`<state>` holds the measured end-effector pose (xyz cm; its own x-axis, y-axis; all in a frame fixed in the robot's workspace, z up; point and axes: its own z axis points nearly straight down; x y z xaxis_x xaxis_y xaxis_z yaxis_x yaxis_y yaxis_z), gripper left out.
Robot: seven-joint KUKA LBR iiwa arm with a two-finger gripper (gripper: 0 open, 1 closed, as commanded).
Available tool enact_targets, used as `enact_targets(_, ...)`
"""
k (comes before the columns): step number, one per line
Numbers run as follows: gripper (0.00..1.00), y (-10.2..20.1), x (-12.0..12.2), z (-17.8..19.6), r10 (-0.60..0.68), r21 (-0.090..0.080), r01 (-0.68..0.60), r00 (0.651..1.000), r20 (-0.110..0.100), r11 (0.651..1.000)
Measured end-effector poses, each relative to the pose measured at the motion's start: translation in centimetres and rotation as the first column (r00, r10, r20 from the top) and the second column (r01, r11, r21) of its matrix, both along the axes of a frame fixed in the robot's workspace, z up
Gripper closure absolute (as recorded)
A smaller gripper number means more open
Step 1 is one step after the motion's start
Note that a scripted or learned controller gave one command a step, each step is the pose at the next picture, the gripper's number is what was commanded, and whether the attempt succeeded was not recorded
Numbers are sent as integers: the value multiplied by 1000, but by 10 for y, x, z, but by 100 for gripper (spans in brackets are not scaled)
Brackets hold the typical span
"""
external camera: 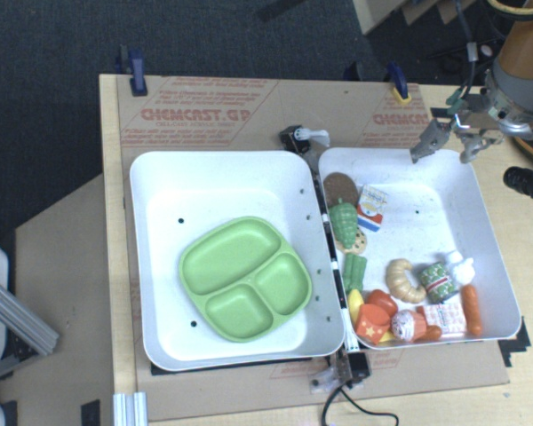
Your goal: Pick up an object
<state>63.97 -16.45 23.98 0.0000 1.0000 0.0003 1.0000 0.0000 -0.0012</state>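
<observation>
Nearest to us in the right bin (480,204) is a heap of toy food in the near corner. There is a red strawberry (370,323) with a yellow piece beside it, and a red tomato (382,302) just behind. To the right lie a small round red and white thing (402,327), a flat packet (451,319) and an orange carrot (472,310) by the right wall. A little farther back sit a tan croissant (405,280) and a green and white bottle (442,278) with a white cap, touching each other.

Along the left wall of this bin lies a green pepper (355,269), then a bumpy green corn cob (344,223), then a brown cookie (340,186) farther still. A small white and red carton (371,208) lies just right of the corn.

In the left bin (160,193) a green tray (244,278) with three sections sits alone in the near middle.

Far back and to the right, the pincer (449,146) hangs over the far edge of the right bin. Its two fingers are spread apart and nothing is between them. All the toy food is nearer to us than the pincer and well apart from it. The cookie and carton are the closest, off to its left and nearer. The grey arm (515,87) with its orange band reaches in from the far right.
</observation>
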Motion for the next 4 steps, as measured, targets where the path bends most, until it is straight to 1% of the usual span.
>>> enact_targets(1,0,-10,-63,-163,-4,3,4,1000,-9,1000)
enact_targets(2,0,-40,-139,-150,-6,1,6,1000,-4,1000)
enact_targets(3,0,29,-155,-155,4,3,-4,1000,-2,1000)
enact_targets(4,0,18,-143,-155,0,-2,0,1000,3,1000)
